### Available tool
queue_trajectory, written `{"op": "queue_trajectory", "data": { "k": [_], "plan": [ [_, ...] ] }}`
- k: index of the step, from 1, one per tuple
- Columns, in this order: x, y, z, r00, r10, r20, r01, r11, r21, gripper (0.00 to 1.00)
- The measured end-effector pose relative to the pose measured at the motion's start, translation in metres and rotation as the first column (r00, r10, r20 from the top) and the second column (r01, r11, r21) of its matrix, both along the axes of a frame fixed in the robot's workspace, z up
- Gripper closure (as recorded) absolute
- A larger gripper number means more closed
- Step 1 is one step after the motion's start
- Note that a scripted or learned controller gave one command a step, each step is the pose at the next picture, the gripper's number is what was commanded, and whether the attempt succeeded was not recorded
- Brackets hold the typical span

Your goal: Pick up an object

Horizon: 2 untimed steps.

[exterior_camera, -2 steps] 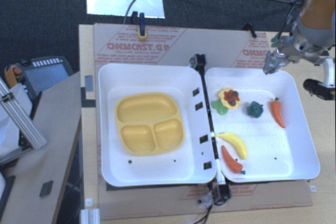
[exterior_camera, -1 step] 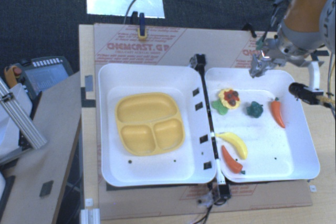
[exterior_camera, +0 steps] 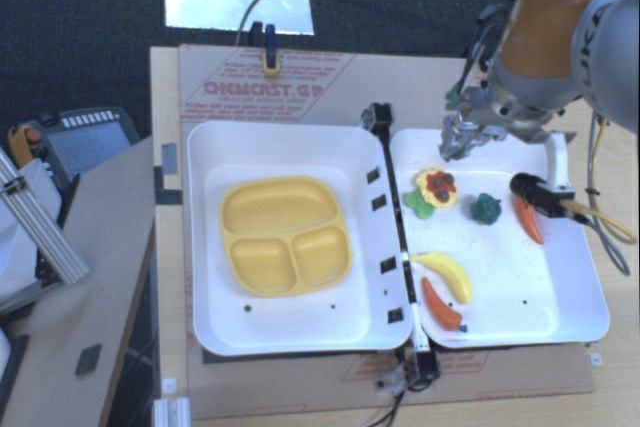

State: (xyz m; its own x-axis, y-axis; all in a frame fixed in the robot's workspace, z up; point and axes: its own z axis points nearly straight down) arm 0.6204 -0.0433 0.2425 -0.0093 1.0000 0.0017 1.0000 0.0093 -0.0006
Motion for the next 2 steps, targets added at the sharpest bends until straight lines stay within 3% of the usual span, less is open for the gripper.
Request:
{"op": "queue_trajectory", "data": {
  "k": [2],
  "plan": [
    [-0.043,0.104,-0.026,1.000,0.000,-0.002,0.000,1.000,0.000,1.00]
  ]
}}
